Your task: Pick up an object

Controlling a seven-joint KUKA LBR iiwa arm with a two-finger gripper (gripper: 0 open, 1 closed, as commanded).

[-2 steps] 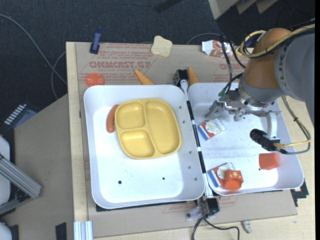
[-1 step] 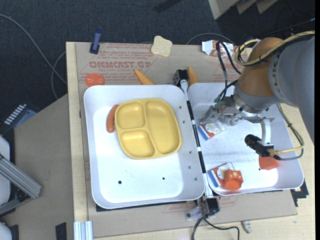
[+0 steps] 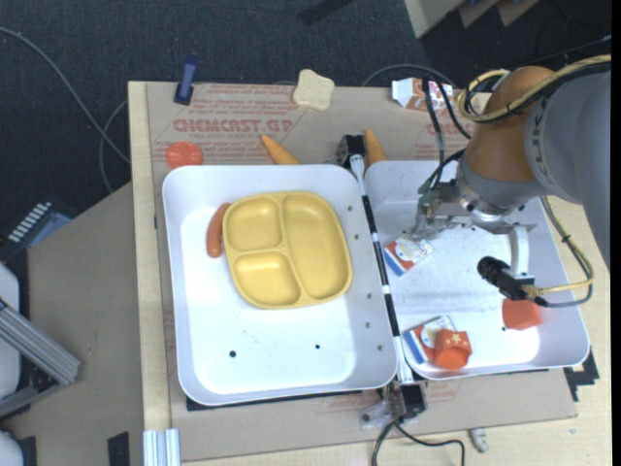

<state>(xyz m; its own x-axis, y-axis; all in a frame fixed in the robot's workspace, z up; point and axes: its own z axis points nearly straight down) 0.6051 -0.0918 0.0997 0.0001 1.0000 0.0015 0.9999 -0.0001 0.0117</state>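
Observation:
My gripper [image 3: 423, 229] reaches down into the right bin [image 3: 466, 289] from the right, its tip just above a small white, red and blue packet [image 3: 405, 253] near the bin's left wall. A second packet [image 3: 427, 336] lies at the bin's front beside an orange cup-shaped object [image 3: 451, 349]. An orange block [image 3: 521, 314] rests near the right side of the bin. Whether anything sits between the fingers is hidden by the wrist.
The left bin [image 3: 281, 357] holds a yellow divided tray [image 3: 287, 248] and a red sausage [image 3: 214, 231] at its left. Behind the bins lie a bread slice [image 3: 313, 88], carrot pieces [image 3: 278, 150], an orange disc [image 3: 181, 153] and a blue item [image 3: 185, 78].

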